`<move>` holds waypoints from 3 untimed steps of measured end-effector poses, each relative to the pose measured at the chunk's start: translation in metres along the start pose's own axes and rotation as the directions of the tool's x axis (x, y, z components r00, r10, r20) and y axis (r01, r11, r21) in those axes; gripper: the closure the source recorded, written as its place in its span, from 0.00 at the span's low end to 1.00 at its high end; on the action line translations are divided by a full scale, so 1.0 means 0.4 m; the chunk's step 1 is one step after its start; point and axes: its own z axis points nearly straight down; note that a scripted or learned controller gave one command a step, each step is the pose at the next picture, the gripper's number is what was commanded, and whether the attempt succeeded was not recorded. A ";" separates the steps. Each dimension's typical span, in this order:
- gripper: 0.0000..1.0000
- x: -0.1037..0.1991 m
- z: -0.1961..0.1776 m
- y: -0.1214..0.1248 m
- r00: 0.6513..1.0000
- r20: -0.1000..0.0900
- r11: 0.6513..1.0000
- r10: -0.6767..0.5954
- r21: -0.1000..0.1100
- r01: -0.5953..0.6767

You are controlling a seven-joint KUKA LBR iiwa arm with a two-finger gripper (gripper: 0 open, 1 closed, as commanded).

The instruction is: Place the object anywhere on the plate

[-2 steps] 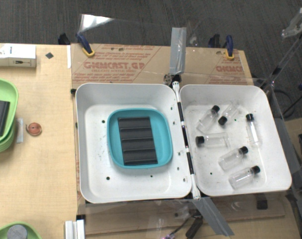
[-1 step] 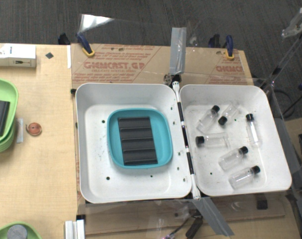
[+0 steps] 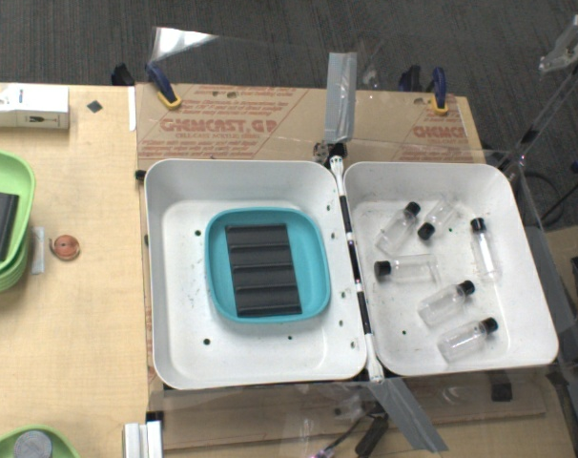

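I can't tell the gripper's state, so I'd pick the outlying vial (image 3: 468, 339) (clear, black-capped) and carry it to the plate (image 3: 267, 265).

Honestly can't tell you a thing about the arm's looks from this shot: colours, cables, screws, markings, none of it can be made out here.

The bench is viewed from one fixed camera set above it, angled downward at a slant. Both shallow white plastic bins (image 3: 165, 284) (side by side) are framed fully, from a moderate height.
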 end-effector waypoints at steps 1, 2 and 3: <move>0.00 0.000 0.000 0.000 1.000 0.000 1.000 0.000 0.000 0.000; 0.00 0.000 0.000 0.000 1.000 0.000 1.000 0.000 0.000 0.000; 0.00 0.000 0.000 0.000 1.000 0.000 1.000 0.000 0.000 0.000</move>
